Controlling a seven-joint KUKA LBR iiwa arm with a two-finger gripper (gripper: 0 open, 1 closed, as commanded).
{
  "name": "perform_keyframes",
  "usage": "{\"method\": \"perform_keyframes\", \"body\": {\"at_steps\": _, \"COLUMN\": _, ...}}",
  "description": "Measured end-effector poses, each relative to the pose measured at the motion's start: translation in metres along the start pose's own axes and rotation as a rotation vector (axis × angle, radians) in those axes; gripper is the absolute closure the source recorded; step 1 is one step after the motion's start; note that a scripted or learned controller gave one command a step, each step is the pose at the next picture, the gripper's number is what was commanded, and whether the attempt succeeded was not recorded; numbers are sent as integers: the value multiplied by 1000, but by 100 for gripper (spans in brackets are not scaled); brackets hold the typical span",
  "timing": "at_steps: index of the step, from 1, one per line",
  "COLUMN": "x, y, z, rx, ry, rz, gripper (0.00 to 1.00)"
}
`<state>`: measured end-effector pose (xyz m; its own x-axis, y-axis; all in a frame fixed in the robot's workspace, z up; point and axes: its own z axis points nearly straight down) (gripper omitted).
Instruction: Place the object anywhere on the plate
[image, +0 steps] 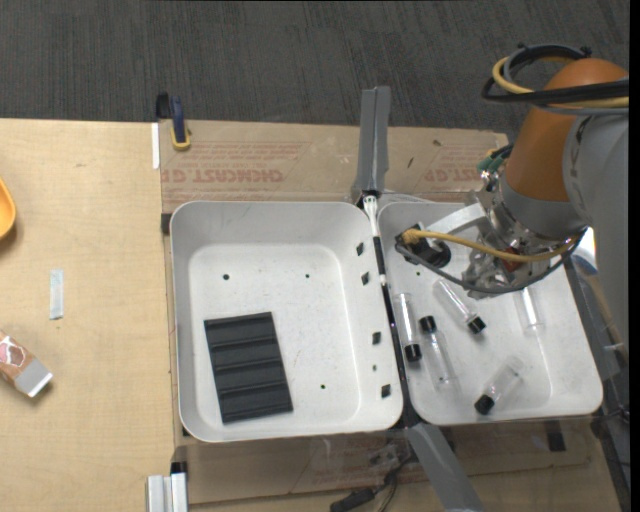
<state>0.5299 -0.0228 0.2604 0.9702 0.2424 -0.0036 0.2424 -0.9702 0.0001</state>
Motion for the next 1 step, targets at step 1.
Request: {"method": "perform_keyframes", "body": {"at_steps": 1, "x": 11, "y": -105, "z": -70, "rx": -2, "ry": 2, "rz": 47, "gripper": 100}}
